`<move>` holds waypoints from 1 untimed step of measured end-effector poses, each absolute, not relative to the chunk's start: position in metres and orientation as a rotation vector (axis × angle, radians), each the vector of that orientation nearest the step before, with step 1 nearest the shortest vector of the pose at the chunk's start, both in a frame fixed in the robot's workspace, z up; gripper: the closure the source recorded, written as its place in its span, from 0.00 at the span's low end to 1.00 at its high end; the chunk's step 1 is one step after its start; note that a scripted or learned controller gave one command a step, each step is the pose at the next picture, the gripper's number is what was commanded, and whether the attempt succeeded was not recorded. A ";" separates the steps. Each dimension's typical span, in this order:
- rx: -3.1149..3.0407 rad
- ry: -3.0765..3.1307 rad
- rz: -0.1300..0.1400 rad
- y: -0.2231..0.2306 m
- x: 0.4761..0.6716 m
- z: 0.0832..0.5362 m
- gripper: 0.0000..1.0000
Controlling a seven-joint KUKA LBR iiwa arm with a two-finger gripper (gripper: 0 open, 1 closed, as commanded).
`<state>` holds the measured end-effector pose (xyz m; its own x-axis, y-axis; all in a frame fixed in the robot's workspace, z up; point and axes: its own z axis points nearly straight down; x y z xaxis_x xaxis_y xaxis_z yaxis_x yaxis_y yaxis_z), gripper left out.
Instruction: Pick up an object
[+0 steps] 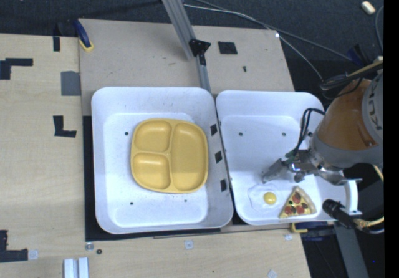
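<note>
Grey arm with orange band [346,124] over the right white bin's [262,105] right edge, metal two-finger gripper [274,174] low inside it

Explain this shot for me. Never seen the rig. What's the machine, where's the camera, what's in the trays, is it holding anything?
One camera is fixed above the bench, looking down at a slant. The grey machine with the orange band reaching in from the right is a robot arm. Its claw hangs over the right white bin. I can't tell whether it is open or shut, and nothing shows in it. In that bin's near corner lie a toy fried egg and a toy pizza slice, side by side. The left white bin holds a yellow divided plate with three compartments. The job is to pick up an object; from this frame, that is not yet done.
</note>
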<state>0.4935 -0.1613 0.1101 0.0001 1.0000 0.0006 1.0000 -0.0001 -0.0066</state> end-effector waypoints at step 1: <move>-2.216 -2.220 0.003 -0.160 0.494 0.123 1.00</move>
